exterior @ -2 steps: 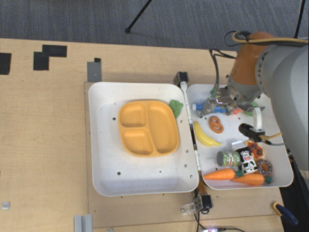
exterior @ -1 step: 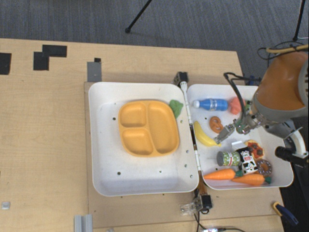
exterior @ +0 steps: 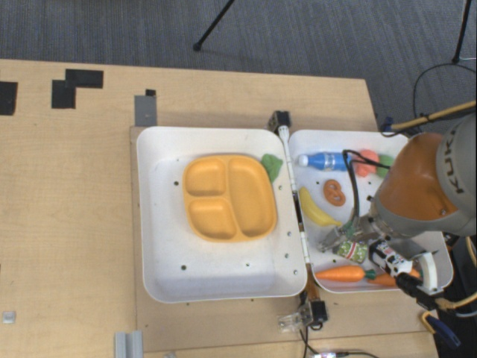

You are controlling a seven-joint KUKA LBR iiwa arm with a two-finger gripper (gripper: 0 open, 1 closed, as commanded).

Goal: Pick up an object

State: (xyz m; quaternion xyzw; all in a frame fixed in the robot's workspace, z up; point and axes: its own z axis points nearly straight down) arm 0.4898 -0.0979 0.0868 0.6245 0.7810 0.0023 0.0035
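Grey arm with orange band (exterior: 417, 189) low over right white bin (exterior: 446, 267), 4 o'clock. Jaws state: cannot tell. Orange plastic carrot (exterior: 340, 274) not lifted; pick not done.

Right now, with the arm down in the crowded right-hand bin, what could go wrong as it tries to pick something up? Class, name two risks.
1. The gripper sits among a packed cluster: carrot, banana and a green packet. It may nudge neighbours or catch two things.
2. The carrot lies against the right bin's near wall, leaving little room for the gripper.
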